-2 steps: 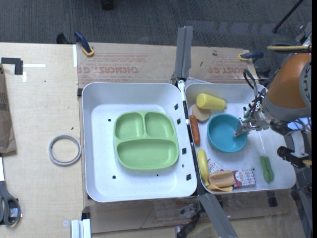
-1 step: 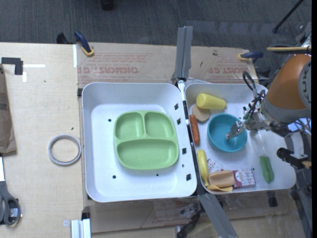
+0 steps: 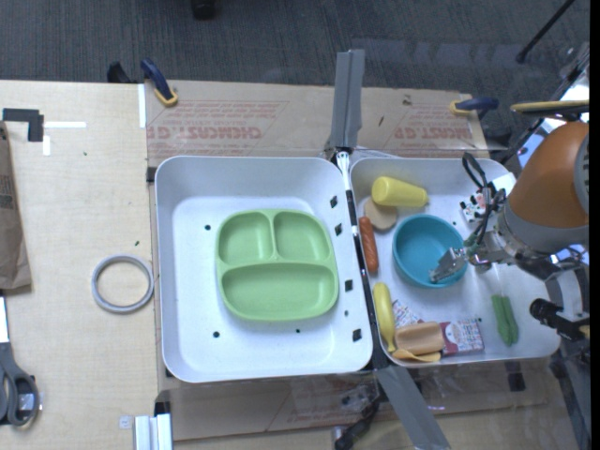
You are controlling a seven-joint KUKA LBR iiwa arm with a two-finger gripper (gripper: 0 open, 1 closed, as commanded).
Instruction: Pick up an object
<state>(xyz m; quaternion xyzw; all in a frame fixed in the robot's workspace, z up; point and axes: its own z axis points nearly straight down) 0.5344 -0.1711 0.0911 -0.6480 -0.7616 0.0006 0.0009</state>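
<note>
On the far left, a tape ring (image 3: 123, 282) lies flat on the surface (image 3: 75, 204), well apart from both bins; it seems only left there and has no part in the task.

The left bin (image 3: 178, 251) carries a green tray (image 3: 277, 264) with three compartments, lying flat near its middle. All three compartments look bare, so I judge it is the place where picked things could go.

The right bin (image 3: 534, 336) holds the loose things, crowded together, probably so the arm can reach any of them. Near the divider lies a sausage (image 3: 369, 245), its long axis going up and down in the view. Below it a banana (image 3: 383, 315) lies along the same direction, slightly curved. A yellow piece (image 3: 399, 192) lies across the top, pointing left to right, with a round tan piece (image 3: 381, 216) just beside it. A sandwich (image 3: 419, 338) and a small carton (image 3: 461, 336) lie at the bottom.

The blue bowl (image 3: 427, 249) stands upright, opening upward, so it has no real long axis. The claw (image 3: 448, 267) hangs at its right rim, the tips inside the bowl. Whether it is clenched or released, I cannot tell. I judge the bowl is the target, taken by its rim.

Further right a green pod (image 3: 505, 319) lies up and down.
</note>
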